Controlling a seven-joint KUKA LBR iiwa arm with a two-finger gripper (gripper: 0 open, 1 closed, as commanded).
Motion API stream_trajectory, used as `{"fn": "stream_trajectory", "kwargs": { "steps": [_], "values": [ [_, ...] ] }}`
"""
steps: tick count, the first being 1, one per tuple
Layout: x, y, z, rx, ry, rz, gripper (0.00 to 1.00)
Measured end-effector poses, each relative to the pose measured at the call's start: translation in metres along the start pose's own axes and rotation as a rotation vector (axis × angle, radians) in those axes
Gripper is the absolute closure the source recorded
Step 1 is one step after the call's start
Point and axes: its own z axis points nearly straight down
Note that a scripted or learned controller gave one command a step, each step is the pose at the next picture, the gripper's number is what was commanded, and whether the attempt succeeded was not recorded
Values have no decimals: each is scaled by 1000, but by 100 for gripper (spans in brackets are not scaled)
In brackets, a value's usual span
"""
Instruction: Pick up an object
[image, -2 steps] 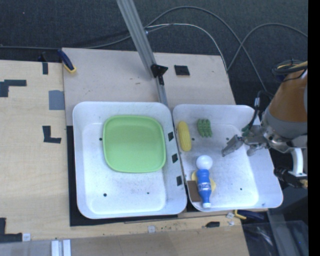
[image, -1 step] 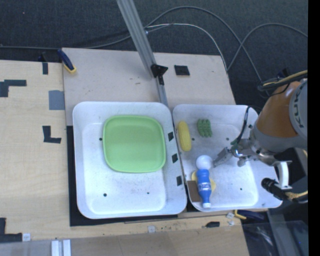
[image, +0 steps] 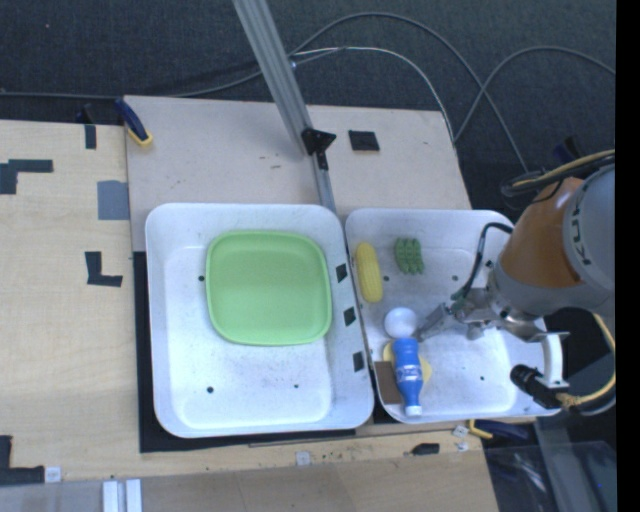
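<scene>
gripper (image: 432, 322) sits low in the right bin (image: 470, 395), just beside the white ball (image: 400, 321); whether its jaws are apart cannot be told. nothing lifted; pick appears outstanding.

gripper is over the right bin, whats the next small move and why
Probably ease the gripper a little further toward the white ball and lower onto it. Its tip sits just beside the ball, nothing shows between the fingers, and the blue bottle lies close below, so a short, careful approach looks safest.
</scene>
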Motion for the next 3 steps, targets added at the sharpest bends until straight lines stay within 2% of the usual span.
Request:
{"fn": "stream_trajectory", "kwargs": {
  "steps": [1,3],
  "values": [
    [-1,0,-12,-2,-1,1,100],
    [-11,-3,-106,-3,0,1,100]
  ]
}}
